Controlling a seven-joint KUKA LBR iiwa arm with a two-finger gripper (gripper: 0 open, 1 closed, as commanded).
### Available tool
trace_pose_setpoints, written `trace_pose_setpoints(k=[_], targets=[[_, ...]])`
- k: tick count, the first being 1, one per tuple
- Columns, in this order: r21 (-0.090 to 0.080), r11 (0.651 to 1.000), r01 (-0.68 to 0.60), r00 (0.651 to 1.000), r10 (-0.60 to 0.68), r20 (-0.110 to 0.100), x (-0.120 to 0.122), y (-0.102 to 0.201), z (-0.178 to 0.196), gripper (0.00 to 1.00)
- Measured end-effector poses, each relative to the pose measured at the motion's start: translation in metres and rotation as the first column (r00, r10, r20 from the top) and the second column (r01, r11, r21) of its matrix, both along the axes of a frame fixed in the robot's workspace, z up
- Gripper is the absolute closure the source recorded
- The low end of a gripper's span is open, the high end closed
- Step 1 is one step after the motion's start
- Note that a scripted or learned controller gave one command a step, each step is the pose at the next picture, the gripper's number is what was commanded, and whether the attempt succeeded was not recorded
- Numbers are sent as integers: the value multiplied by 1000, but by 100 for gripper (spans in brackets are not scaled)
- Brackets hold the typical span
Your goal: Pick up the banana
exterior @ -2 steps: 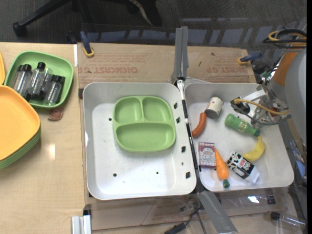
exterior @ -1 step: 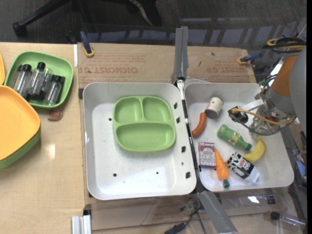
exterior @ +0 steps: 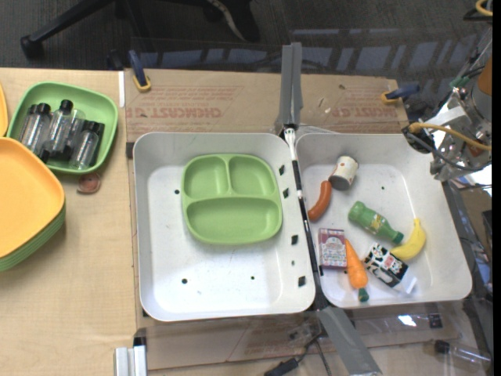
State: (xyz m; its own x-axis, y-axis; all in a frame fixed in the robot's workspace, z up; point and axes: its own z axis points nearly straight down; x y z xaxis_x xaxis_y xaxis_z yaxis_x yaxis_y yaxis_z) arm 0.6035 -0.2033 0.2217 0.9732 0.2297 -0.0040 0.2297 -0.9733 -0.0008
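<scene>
Though partly blurred, banana in rt bin.

Glossy plastic banana; smooth white plastic bins; matt cardboard.

Yellow banana, green bottle, orange carrot — white bins.

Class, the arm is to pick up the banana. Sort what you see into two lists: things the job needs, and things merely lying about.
Needed for the job:
banana
right bin, which holds it

Lying about:
green bottle
sausage
carrot
card box
cow-print carton
small jar
green divided plate
</scene>
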Motion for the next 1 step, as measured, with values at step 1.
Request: trace_pose_setpoints(k=[1], targets=[[0,977,-214,977,214,1,48,-19,-94,100]])
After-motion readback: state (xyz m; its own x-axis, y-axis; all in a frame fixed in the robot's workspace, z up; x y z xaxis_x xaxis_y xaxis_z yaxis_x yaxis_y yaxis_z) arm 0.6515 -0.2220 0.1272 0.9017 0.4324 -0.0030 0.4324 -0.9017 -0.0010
